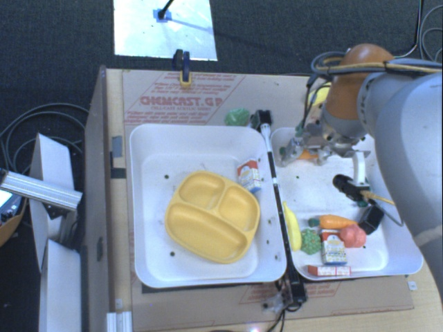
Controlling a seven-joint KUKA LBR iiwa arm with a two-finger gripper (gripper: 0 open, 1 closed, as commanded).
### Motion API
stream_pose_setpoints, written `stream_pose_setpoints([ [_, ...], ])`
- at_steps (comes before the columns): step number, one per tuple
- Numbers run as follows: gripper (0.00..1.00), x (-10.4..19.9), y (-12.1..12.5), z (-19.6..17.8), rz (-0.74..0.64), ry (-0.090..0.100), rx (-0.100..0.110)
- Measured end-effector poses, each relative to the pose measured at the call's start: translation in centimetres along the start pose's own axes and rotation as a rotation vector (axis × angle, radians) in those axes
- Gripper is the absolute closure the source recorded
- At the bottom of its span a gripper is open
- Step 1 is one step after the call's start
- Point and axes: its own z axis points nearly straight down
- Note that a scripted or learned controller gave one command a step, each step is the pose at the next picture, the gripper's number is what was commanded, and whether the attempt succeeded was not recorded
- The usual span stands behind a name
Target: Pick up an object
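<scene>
From the overhead camera, you see the end effector [302, 149] low over the right bin's [398, 254] far corner; you cannot tell its state. The carrot [335, 221] and small carton [333, 249] lie near that bin's front.

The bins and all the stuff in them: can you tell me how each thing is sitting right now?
Yellow tray: flat, right way up, in the left bin.
Small carton: lying at the tray's top right edge.
Banana: lying along the right bin's left wall.
Carrot: lying on its side.
Juice box: lying flat.
Gripper: low over the right bin's far end.
</scene>
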Motion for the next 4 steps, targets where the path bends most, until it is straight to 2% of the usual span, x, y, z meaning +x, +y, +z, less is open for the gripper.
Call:
stream_pose_setpoints([
  [1, 1.00, 0.1, -0.3, -0.8, -0.002, 0.004, 0.015],
  [2, 1.00, -5.6, -1.9, -6.9, 0.007, -0.004, -0.024],
  [3, 1.00, -5.4, -8.1, -3.7, 0.005, 0.001, -0.011],
  [4, 1.00, -12.0, -5.6, -6.7, 0.006, -0.004, -0.024],
])
